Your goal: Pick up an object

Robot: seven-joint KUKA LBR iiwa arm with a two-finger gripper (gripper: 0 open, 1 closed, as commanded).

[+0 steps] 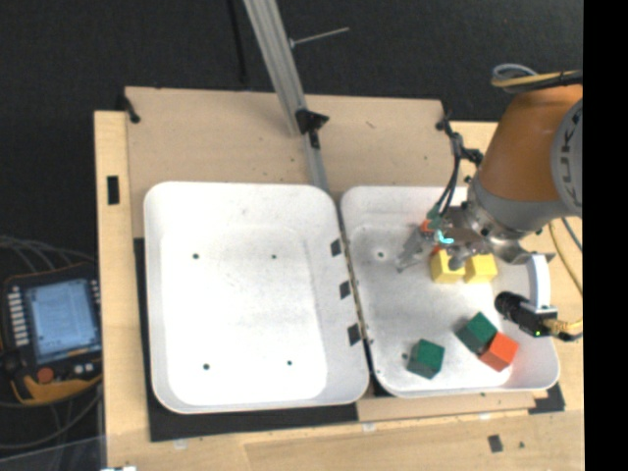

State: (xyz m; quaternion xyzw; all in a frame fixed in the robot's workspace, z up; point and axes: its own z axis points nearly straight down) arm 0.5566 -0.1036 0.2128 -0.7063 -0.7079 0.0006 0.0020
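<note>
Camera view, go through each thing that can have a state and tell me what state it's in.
Gripper: low in the right bin, beside the yellow block.
Yellow block: resting on the bin floor.
Two green blocks: lying loose.
Orange block: touching one green block.
Handheld screen: lit.

The pincer hangs over the right bin, just at nine o'clock of a yellow block. Toward five o'clock lie two green blocks and an orange block. The left bin sits alongside.
</note>
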